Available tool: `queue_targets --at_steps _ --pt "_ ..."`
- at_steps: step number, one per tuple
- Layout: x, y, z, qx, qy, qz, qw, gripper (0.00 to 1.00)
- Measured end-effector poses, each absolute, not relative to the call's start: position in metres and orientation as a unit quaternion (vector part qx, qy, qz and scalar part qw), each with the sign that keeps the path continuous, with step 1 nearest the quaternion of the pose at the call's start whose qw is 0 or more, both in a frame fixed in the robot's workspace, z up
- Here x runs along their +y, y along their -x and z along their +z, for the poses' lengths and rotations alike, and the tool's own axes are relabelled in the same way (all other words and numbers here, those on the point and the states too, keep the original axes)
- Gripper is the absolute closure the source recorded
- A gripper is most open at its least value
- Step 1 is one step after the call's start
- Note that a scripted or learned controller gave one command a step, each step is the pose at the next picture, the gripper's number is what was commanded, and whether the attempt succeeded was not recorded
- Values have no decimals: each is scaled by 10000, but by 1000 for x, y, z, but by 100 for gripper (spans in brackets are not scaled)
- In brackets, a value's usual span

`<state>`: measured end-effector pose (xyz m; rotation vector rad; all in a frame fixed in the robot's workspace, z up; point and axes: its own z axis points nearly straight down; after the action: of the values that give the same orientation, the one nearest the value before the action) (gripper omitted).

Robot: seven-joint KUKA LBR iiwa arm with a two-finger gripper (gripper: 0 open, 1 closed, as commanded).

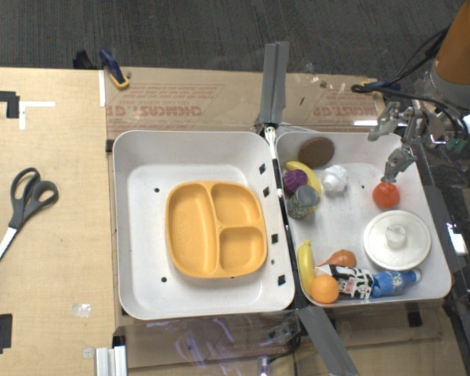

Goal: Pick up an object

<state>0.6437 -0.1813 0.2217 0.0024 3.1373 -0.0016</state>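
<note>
Tool hovers just above the tomato; its closure cannot be told. Approach step; next, descend straight over the tomato.

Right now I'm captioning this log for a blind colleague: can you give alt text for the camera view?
The gripper hangs just above a red ball in the right bin, which also holds a white lid, bananas and an orange. The left bin holds an orange divided plate; scissors lie on the bench.
</note>
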Motion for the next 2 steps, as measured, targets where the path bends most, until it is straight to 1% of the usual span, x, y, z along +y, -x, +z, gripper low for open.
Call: queue_targets --at_steps 1,2 --pt "-171 -599 96 9985 -550 -3 20 0" --pt "-222 -606 225 9989 -478 -7 28 0"
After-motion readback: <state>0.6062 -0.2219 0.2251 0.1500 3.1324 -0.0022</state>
